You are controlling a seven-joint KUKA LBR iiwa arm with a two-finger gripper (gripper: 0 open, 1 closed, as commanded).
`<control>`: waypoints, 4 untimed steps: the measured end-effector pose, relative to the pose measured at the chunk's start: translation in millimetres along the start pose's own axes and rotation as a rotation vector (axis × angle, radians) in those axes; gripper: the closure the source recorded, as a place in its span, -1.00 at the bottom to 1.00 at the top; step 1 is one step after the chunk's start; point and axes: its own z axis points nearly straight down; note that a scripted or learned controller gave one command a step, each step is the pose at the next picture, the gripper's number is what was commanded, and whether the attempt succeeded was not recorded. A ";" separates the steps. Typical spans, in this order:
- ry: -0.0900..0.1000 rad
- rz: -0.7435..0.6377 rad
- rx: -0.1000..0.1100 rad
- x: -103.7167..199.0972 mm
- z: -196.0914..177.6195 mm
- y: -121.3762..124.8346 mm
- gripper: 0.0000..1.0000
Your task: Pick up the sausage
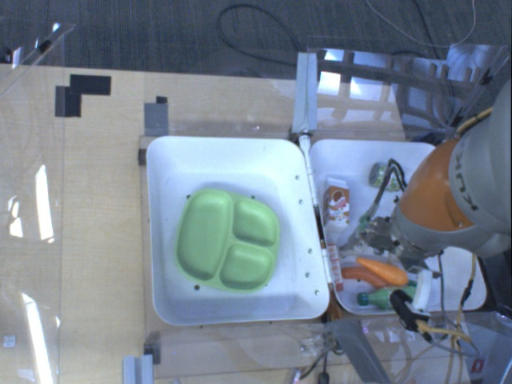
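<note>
Sausage: I take it to be the short red-brown rounded piece (pixel 350 276) lying flat in the right-hand shallow white bin (pixel 352 154), at about 7 o'clock from that bin's middle, close to the near wall. I cannot be fully sure of it at this size.

Closest neighbour: an orange tapered piece (pixel 386 272) lies at the sausage's 3 o'clock, touching or overlapping its end; I cannot tell which.

Gripper: I see the dark two-finger gripper (pixel 374 237) at roughly 1 o'clock from the sausage, low over the right bin, near it but with nothing visibly held.

Pincer state: I cannot tell whether it is apart or together; the wrist covers it.

Arm: the grey arm with its orange band (pixel 436 194) comes in from 3 o'clock and hides much of the right bin.

Other things in the right bin: a white packet with a brown-red top (pixel 338 204) at 9 o'clock by the left wall; a green object (pixel 376 298) at 6 o'clock by the near wall; a small pale green object (pixel 378 173) near 12 o'clock.

Left bin: the other shallow white bin (pixel 168 214) holds a light green plastic plate with three compartments (pixel 228 238), sitting near its middle, well apart from the sausage.

Bench: a pale wooden bench top (pixel 88 214) bears both bins.
</note>
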 end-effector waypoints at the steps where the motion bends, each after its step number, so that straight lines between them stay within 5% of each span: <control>1: -0.002 -0.321 -0.003 -1.1 -0.8 0.9 -1.00; 2: 0.001 -0.326 -0.010 1.7 -12.6 3.9 1.00; 3: 0.001 -0.522 0.001 -1.3 -1.6 1.2 1.00; 4: 0.004 0.008 0.002 -16.2 -1.1 9.8 1.00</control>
